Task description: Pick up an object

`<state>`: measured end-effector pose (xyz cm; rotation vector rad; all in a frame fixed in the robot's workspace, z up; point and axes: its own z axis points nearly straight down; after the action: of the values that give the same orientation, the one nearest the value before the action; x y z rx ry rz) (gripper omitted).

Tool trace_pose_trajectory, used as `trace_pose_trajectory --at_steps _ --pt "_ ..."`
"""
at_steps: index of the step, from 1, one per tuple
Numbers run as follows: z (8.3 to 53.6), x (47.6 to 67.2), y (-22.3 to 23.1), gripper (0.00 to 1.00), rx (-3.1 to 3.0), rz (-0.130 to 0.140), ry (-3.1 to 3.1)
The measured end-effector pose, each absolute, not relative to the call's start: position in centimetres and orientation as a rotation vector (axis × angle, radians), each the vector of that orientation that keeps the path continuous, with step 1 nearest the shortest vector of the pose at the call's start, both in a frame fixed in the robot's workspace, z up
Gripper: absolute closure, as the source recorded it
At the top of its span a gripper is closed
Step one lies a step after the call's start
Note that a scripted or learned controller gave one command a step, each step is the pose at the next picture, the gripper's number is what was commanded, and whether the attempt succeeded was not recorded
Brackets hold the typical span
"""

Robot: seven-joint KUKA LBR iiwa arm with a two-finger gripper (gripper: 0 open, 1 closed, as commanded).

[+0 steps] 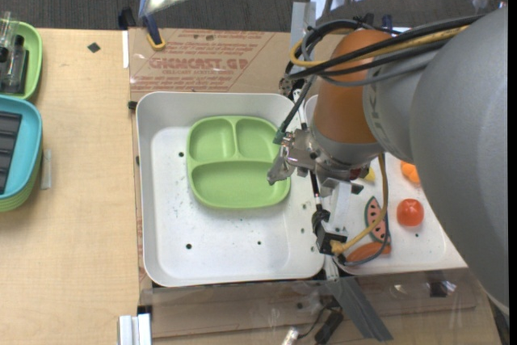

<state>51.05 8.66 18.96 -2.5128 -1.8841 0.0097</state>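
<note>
Tool [282, 167] sits at right rim of green divided plate [234, 161] in left bin [161, 238]; finger state can't tell. Plate not lifted, pick not confirmed.

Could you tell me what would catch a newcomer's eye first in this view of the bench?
The big grey arm with its orange band dominates the right side, reaching in over the seam between the two white bins. Next comes the green divided plate lying in the left bin, with the gripper at its right edge. A red tomato-like toy glows in the right bin.
</note>
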Motion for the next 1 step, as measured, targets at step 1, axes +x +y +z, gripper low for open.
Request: trace_pose_trajectory --at_steps 1 --pt "11.77 47.66 11.99 0.00 -1.836 0.007 -2.545"
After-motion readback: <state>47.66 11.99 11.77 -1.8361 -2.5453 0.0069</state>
